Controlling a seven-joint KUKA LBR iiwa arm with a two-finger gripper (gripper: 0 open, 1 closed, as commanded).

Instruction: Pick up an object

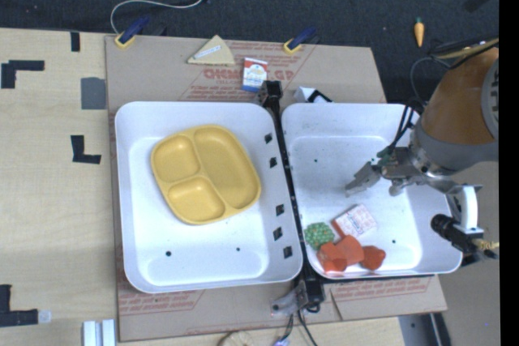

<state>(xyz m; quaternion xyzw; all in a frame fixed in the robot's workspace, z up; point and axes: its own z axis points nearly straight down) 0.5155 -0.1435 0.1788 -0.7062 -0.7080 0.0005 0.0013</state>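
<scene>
The right bin holds a small heap near its front edge: a green round piece, red pieces and a white packet with pink print. My gripper hovers over the middle of this bin, just behind and slightly right of the packet. Its fingers are spread open with nothing between them. In the left bin lies a yellow three-part plate.
Behind the bins, on the cardboard, stand a small red-and-white carton and a pale wedge. Clamps pin the cardboard's back edge. A black divider runs between the bins. The arm's orange band looms at the right.
</scene>
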